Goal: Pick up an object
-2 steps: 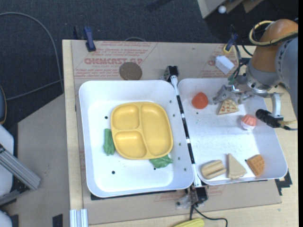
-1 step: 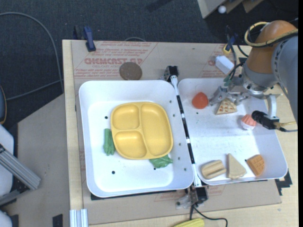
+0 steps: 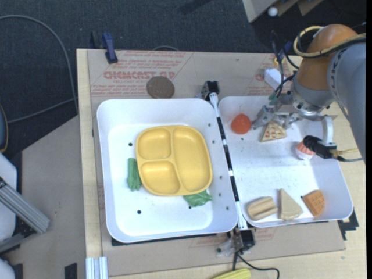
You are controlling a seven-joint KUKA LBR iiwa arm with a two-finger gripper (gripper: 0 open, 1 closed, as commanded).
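Where fingers splay wide, hand (image 3: 273, 120) low over pizza slice (image 3: 272, 133); nothing gripped.

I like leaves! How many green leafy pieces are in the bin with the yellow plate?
2. One leaf lies at the plate's left edge; the other leaf pokes out under its lower right. More may hide beneath.

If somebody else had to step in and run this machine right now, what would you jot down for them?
Tool: low in the right bin, at its far end, right over the pizza slice toy. Whether it grips anything cannot be told from here.
Right bin also holds: red tomato, small red-and-white piece, and along the near edge a bread roll, cheese wedge and orange waffle.
Left bin: yellow divided plate with green leaves poking out beside it.
Done: nothing visibly lifted.
Left: grasp and lift one object.
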